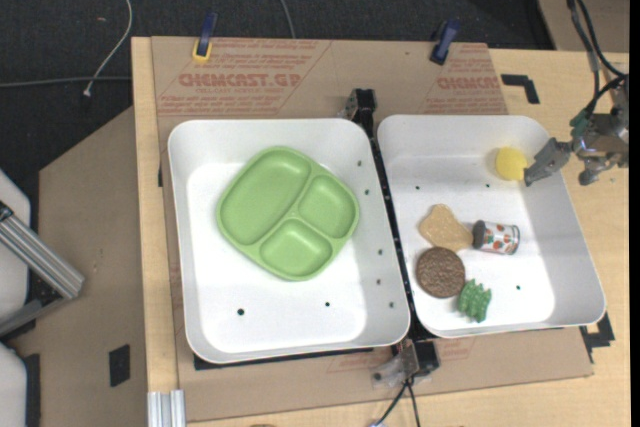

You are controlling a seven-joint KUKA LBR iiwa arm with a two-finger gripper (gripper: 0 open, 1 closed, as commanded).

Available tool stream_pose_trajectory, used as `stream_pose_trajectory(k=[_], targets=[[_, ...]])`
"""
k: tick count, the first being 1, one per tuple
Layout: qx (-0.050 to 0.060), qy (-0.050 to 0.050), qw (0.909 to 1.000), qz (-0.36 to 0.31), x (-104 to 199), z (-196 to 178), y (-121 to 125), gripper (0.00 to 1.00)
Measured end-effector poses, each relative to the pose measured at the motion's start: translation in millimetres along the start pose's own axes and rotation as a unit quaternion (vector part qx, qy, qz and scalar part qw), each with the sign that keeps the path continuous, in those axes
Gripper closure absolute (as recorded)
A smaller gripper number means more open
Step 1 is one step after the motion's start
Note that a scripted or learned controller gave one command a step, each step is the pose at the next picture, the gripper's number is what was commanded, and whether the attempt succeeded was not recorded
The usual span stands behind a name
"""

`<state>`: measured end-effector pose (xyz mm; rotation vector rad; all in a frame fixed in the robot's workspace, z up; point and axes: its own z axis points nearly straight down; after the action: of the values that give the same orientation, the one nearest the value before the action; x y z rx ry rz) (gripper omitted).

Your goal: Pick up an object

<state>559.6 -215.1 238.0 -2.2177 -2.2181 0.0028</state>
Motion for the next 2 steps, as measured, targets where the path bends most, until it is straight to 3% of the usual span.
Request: stream_pose_trajectory(k=[2], targets=[[0.001,0.001,1.0,0.0,-3.1,110.7,-2.8,0.0]])
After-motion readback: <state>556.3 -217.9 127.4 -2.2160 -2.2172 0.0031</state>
